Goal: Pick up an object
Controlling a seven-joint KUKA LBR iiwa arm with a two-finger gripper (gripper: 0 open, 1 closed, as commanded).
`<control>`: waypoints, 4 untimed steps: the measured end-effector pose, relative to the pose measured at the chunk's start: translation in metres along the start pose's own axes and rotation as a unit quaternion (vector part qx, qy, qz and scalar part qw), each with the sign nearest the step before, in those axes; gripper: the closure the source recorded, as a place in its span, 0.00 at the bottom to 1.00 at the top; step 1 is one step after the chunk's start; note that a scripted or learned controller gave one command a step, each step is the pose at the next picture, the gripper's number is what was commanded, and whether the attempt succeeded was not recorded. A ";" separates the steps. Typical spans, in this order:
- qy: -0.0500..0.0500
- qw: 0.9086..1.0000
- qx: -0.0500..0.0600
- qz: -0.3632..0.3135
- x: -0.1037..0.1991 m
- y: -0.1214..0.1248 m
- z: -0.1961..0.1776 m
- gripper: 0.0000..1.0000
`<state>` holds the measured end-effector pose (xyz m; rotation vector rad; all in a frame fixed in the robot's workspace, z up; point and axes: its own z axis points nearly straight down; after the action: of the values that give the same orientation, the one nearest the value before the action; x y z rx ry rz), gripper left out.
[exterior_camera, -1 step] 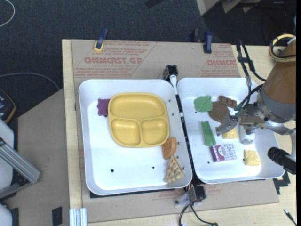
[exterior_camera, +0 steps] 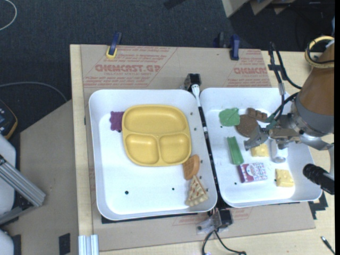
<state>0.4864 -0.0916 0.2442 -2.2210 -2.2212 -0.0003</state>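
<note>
Cheese-like yellow block (exterior_camera: 260, 151) seems the likeliest target: it lies in the right bin (exterior_camera: 265, 198), just under the jaws (exterior_camera: 268, 142), pale and small, partly covered by them. From the overhead camera, the pick looks unfinished; nothing can be seen lifted clear of the bin floor, so the grasp and the raise are left. Whether the jaws are spread or closed I cannot tell, nor whether they have hold of anything. Close by lie a brown piece (exterior_camera: 247, 124), a green leaf (exterior_camera: 229, 116), a green stick (exterior_camera: 234, 150), a red-and-white packet (exterior_camera: 253, 171) and another yellow block (exterior_camera: 285, 178). The left bin (exterior_camera: 106, 195) carries a yellow divided plate (exterior_camera: 156, 134).
</note>
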 end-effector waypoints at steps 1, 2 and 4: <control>0.001 1.000 0.004 0.000 0.005 -0.004 0.044 0.00; 0.001 1.000 0.004 0.001 0.000 -0.013 0.102 0.00; -0.003 1.000 -0.005 0.003 -0.002 -0.010 0.139 1.00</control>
<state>0.4762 -0.0939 0.1053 -2.2351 -2.2240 -0.0048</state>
